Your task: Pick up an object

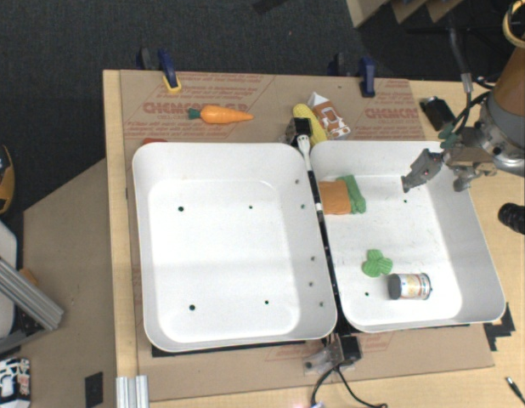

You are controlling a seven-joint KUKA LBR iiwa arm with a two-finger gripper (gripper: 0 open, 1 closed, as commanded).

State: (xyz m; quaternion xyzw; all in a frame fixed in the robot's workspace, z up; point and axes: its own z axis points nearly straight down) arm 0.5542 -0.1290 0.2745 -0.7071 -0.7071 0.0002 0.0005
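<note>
The right bin point(466, 253) holds three things. An orange-brown block with a green strip point(341, 197) lies by its left wall. A small green leafy toy point(376, 264) sits near the front, and a little can point(409, 286) lies on its side just right of it. My gripper point(437, 177) hangs over the bin's back right part, well right of the orange block and behind the can. Its fingers are spread open with nothing between them.
The left bin point(152, 228) sits beside the right one. Behind the bins on the board lie a toy carrot point(220, 116), a yellow banana-like toy point(307, 121) and a small packet point(332, 119). Two blue clamps point(169, 70) hold the board's back edge.
</note>
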